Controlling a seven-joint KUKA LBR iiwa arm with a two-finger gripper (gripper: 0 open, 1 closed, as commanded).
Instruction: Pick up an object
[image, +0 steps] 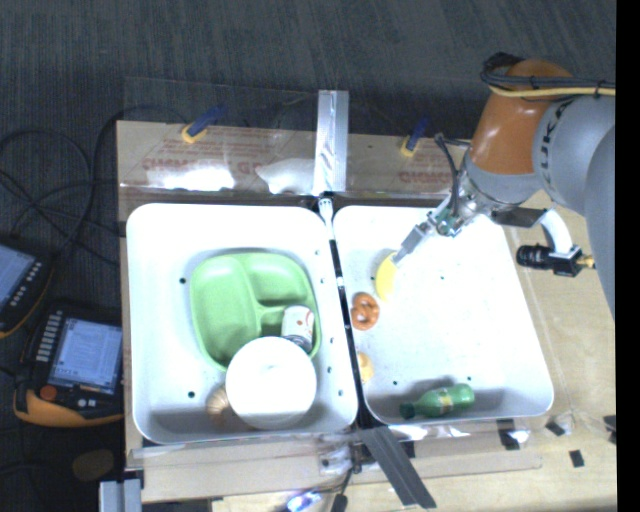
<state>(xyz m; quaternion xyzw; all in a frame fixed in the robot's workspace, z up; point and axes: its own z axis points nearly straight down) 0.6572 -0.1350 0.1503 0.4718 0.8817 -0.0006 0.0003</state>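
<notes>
The round white bowl (270, 381) at lower left covers part of the green divided plastic tray (240, 290) and a small tan object (218, 402).

1. Dark grey carpet floor (250, 45) spreads around the surface (575, 330), a pale wooden board.
2. Black cables (50, 195) trail across the floor at left.
3. Two screen devices (85, 355) sit there, orange-edged, lit.
4. Blue clamps (203, 123) grip the far edge.
</notes>
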